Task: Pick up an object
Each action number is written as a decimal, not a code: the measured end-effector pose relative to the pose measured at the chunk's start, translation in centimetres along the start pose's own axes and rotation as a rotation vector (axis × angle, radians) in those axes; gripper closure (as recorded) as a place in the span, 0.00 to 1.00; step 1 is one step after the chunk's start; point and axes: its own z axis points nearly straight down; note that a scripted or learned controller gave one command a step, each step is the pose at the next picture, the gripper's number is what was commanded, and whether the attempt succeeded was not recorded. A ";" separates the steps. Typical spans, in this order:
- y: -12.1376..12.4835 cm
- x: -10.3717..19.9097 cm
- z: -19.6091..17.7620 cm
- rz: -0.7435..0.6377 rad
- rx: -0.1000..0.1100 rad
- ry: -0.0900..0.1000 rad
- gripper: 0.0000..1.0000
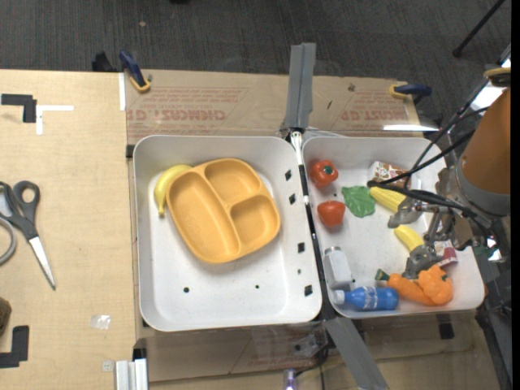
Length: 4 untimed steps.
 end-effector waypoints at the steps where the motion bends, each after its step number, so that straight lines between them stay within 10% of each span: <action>1: -1.0 -9.4 12.6 -0.001 0.001 -0.004 0.00; 3: 2.4 -16.8 12.5 0.033 0.001 -0.007 0.00; 4: 1.8 -13.4 12.6 0.207 0.000 -0.002 0.00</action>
